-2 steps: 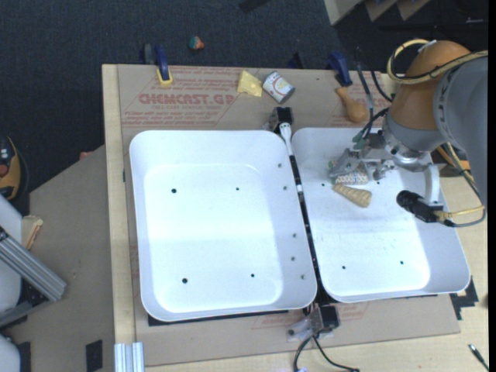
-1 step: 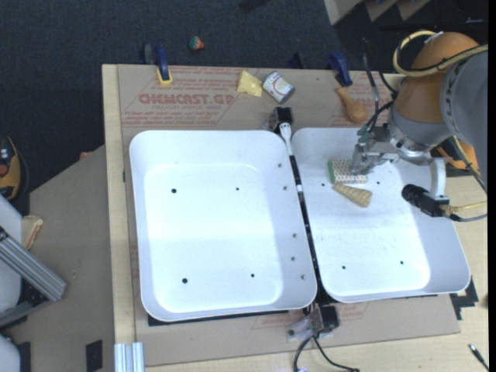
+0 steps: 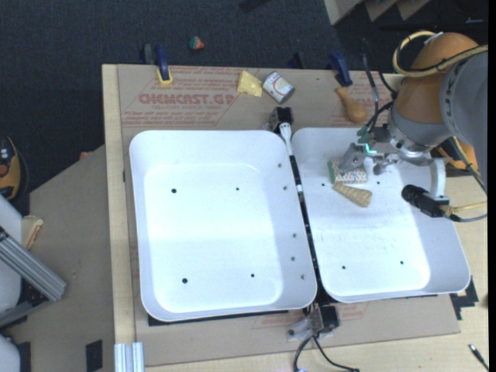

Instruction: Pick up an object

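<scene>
The desk (image 3: 116, 208) carries two shallow white bins side by side so that objects can be taken from one and dropped in the other. The left bin (image 3: 155, 169) sits at 9 o'clock from the arm. The right bin (image 3: 434, 262) holds the only objects within reach: a small cluster (image 3: 350, 178) in its upper half, at about 12 o'clock from the bin's centre. The cluster appears to be a flat speckled piece lying against a tan cone (image 3: 358, 197); the view is too coarse to name them with certainty.

The arm (image 3: 434, 91) reaches in from 3 o'clock, wrist tilted down toward the cluster. The gripper (image 3: 364, 152) sits just above the cluster at its 12 o'clock edge, a position that suits a descent onto the nearest piece. Whether the jaws are open or closed cannot be told, as the wrist body and cabling cover them. Nothing is visibly lifted.

Loose items, including a yellow scrap (image 3: 249, 84) and a small box (image 3: 277, 87), lie on the desk at 12 o'clock beyond the bins, outside the work area.
</scene>
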Robot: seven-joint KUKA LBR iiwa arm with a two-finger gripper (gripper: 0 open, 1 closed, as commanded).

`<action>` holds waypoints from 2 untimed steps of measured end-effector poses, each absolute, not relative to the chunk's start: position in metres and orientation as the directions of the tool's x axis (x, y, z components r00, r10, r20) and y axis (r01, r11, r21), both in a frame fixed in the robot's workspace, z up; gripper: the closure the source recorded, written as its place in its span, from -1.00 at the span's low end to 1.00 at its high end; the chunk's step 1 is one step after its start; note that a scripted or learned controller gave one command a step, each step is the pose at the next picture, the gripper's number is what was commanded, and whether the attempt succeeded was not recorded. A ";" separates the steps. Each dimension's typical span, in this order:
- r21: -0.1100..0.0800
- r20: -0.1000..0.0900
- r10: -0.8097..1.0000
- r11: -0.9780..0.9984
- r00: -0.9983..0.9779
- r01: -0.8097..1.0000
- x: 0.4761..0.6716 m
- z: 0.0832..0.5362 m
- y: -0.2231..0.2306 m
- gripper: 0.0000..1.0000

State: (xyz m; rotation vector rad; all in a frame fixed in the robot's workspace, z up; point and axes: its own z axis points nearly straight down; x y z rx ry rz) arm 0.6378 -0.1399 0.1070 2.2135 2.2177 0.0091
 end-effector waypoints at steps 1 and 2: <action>0.004 -0.001 1.000 0.002 -0.002 1.000 0.661 0.084 -0.121 -1.00; 0.006 -0.002 1.000 0.001 -0.001 1.000 0.661 0.096 -0.122 1.00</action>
